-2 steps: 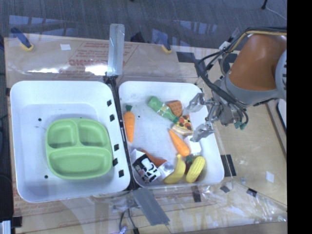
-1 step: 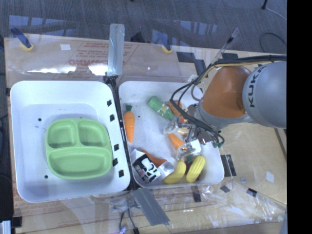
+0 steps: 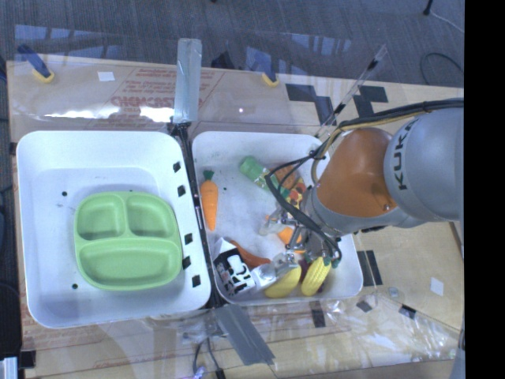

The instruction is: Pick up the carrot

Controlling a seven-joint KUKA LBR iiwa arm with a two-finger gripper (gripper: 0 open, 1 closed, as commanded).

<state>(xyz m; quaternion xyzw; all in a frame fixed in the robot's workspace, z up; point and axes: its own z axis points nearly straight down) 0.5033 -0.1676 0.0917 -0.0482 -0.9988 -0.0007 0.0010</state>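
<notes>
End effector (image 3: 304, 247) hangs near the bananas (image 3: 300, 279) (grip state unclear). Carrot (image 3: 209, 202) looks light, rigid, smooth; grasp it mid-body, across its width.

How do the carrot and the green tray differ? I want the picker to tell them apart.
The carrot is orange with a green top; the green tray is pale green all over. The carrot is slim and long; the tray is broad, flat and split into compartments. The carrot lies in the right bin, the tray in the left bin.
</notes>
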